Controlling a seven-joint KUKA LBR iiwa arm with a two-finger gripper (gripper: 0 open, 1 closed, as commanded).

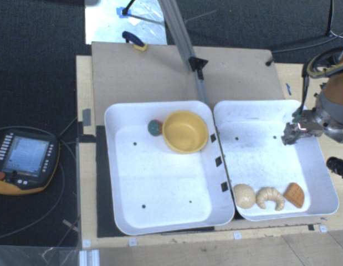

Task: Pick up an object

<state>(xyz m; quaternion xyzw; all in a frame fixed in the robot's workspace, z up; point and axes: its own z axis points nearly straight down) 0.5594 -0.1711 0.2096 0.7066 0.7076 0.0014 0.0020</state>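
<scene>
Looking down, we see the jaws (pixel 290 133), aperture indeterminable, hovering at the right bin's (pixel 321 173) upper right, well apart from the croissant (pixel 271 197) along its lower edge.

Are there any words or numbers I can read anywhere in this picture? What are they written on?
No words or numbers can be read here.
Teach pendant: its lit screen shows lines of something, too small and blurred to read.
White bins, yellow bowl and the toy food: no print visible on them.
Small marks along the bench edge: too small to read.
</scene>
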